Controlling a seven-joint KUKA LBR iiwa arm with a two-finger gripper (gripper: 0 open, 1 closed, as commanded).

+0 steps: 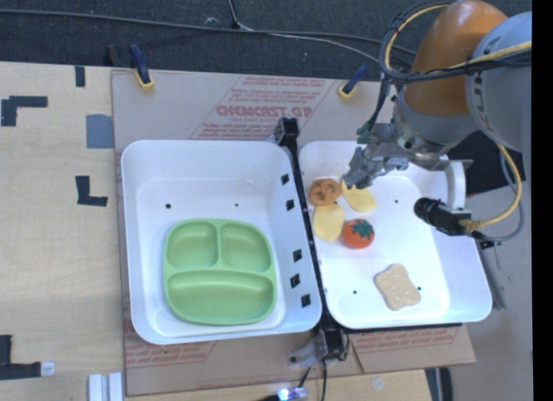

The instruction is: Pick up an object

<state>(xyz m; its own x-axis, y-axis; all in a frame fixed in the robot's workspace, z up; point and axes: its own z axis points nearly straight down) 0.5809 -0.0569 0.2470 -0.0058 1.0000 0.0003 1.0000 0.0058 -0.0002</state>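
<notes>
The tool is down low in the right bin, its tips right over the pale yellow piece near the bin's back left — and from this angle I can't tell how its fingers stand or whether they have anything between them. So call the pick unfinished: the approach looks made, but nothing is visibly lifted, and the grasp and the raise are both left to do, as I judge it.

What's on offer? A tight little cluster: a brown, bumpy round piece (cookie-like, matte), the pale yellow piece just beside it under the tool, a second smooth yellow lump below, and a glossy red tomato with a green top touching that lump's right side. Well apart, toward the front of the bin, lies a flat tan cracker, squarish with rounded corners.

The left bin holds a green divided plate — smooth plastic, three compartments, rounded edges. Both bins are shallow, white and shiny, sitting on brown cardboard atop the wooden counter.
</notes>
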